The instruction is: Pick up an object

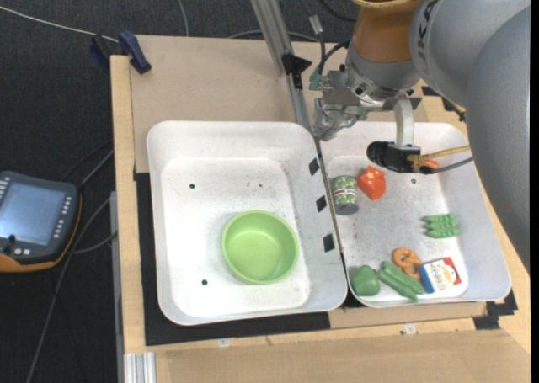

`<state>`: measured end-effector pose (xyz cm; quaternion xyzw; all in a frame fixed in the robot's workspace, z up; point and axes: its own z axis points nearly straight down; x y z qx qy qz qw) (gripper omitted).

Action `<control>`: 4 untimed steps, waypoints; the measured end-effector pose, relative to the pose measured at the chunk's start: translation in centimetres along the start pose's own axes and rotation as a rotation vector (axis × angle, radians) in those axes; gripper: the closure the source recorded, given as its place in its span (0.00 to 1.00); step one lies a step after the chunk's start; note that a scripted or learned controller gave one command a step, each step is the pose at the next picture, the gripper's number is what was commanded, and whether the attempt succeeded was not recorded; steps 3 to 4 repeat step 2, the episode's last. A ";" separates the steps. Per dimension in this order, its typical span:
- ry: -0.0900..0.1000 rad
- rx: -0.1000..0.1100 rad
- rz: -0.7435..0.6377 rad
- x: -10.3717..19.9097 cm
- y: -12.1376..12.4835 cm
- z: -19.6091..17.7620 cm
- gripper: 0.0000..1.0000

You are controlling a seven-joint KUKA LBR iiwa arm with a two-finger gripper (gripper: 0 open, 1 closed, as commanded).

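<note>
My gripper [327, 126] hangs over the back left corner of the right bin [472, 204], close to the divider between the two bins. Nothing shows in its grasp. Just in front of it in the right bin stand a small green can [344, 194] and an orange-red piece [371, 183]. Further forward lie a ridged green toy [441, 225], a brown pretzel [405, 259], a small white carton with red and blue print [441, 274], a green pepper [365, 280] and a green pod [401, 280].
The left bin [181, 204] holds a light green bowl [259, 247] near its front right. A metal post [274, 28] rises behind the bins, next to the gripper. A handheld pendant [34, 217] lies off the bench at the left.
</note>
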<state>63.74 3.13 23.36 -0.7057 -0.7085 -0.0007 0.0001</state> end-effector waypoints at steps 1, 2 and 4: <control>0.000 0.000 -0.001 5.2 0.5 -0.1 1.00; -0.001 0.001 0.004 5.0 0.5 -0.1 0.00; -0.001 0.001 0.004 5.0 0.5 -0.1 0.00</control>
